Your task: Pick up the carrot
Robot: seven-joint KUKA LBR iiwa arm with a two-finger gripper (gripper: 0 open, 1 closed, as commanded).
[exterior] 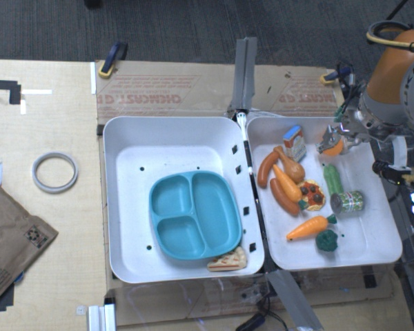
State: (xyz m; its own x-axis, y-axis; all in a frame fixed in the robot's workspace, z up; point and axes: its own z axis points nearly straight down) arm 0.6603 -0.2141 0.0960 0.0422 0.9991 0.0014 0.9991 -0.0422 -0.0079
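Reaching in from the right, the grey arm with its orange band hangs its two-finger hand over the far right corner of the right-hand shallow white bin. A small orange piece sits pinched between the fingers, though what it is cannot be told. The orange toy carrot with a green top lies on that bin's floor toward the near edge, well apart from the hand, just beside a dark green broccoli piece. Further in are sausage-shaped orange and brown toys, a green cucumber and a small tin can. A teal three-compartment plate rests in the left bin, a slice of toy pizza at its near rim. A ring of tape lies on the wooden tabletop.
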